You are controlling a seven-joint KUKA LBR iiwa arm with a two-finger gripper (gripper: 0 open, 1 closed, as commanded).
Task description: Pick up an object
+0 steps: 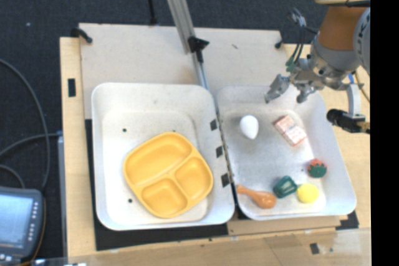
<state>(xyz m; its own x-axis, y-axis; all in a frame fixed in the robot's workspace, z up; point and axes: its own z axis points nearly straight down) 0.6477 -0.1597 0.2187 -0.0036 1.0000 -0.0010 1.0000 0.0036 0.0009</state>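
Observation:
My gripper (289,91) hangs over the far edge of the right bin (265,146), open, with nothing between its two fingers. Just below it lies a small pink-and-white box (290,130). A white egg-shaped object (249,126) sits to the left of the box. Along the bin's near side lie an orange spoon-like piece (257,196), a green block (284,186), a yellow ball (307,193) and a red-and-green fruit (317,168).
The left bin (112,115) holds a yellow divided tray (167,174). A slanted metal rail (181,6) rises from behind the bins. Black clips (217,149) sit on the seam between the bins. A black fitting (345,119) juts at the right bin's right edge.

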